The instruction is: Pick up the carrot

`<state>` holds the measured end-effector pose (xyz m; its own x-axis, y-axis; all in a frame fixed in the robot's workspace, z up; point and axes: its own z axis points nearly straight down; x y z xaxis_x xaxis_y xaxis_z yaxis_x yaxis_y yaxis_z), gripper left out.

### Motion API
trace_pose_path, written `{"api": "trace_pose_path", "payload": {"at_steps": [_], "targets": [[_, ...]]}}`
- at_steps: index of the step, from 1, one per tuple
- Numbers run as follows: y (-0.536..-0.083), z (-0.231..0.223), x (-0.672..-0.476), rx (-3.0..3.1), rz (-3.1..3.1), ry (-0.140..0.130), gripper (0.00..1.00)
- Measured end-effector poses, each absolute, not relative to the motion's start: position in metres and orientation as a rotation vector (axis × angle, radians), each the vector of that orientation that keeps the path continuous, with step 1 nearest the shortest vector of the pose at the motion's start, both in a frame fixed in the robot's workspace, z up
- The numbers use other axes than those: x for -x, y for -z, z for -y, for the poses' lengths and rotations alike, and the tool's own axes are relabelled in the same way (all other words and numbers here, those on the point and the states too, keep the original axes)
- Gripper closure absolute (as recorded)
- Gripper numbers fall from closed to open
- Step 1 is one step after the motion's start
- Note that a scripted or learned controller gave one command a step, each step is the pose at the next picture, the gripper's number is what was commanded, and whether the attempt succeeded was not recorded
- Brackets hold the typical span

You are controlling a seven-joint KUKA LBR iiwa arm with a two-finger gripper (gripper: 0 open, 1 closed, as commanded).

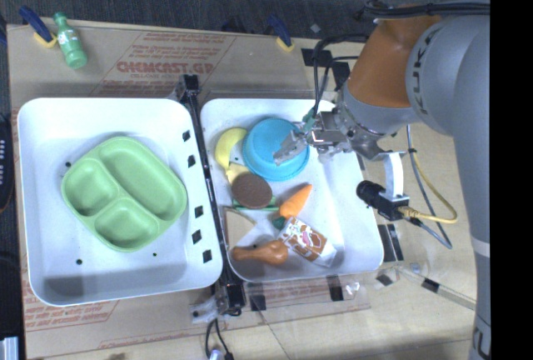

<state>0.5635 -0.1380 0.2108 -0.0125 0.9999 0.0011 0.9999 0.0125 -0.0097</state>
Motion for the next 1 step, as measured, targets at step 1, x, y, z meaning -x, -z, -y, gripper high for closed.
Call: {"api": "trace_pose_path", "payload": {"at_steps": [1], "targets": [[-0.1014, 0.1568, -0.5221, 2.029, 2.425, 0.004, 0.00]]}}
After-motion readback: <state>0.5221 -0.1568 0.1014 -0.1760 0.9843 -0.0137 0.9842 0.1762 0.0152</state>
